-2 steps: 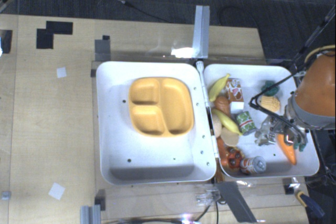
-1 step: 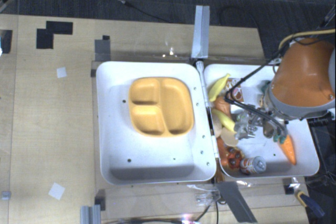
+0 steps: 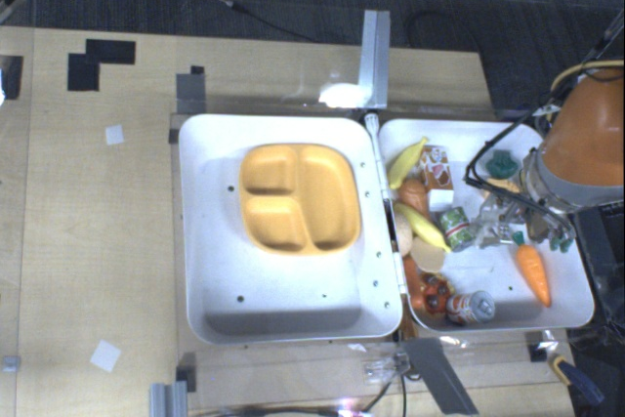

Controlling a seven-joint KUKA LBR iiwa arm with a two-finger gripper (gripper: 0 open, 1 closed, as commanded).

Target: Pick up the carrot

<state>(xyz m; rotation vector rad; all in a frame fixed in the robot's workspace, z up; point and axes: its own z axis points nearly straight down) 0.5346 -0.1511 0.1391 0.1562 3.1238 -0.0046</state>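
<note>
Both bins, the left bin [image 3: 205,239] and the right bin [image 3: 576,303], appear to be smooth white plastic with a slight sheen, and the divided yellow tray [image 3: 298,197] in the left bin shows a matt plastic surface. The bench [image 3: 88,239] has a pale wood-grain finish, matt, while the far post [image 3: 375,59] between the bins looks like brushed metal. The carrot [image 3: 533,274] has a smooth, dull orange skin, and the can [image 3: 473,308] near it shows a glossy metal end.

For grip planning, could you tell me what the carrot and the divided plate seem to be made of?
Carrot: probably moulded plastic; uniform orange, smooth, faint sheen. Divided plate: probably matte plastic; even yellow, soft rounded moulded compartments. Neither is certain from this view.
</note>
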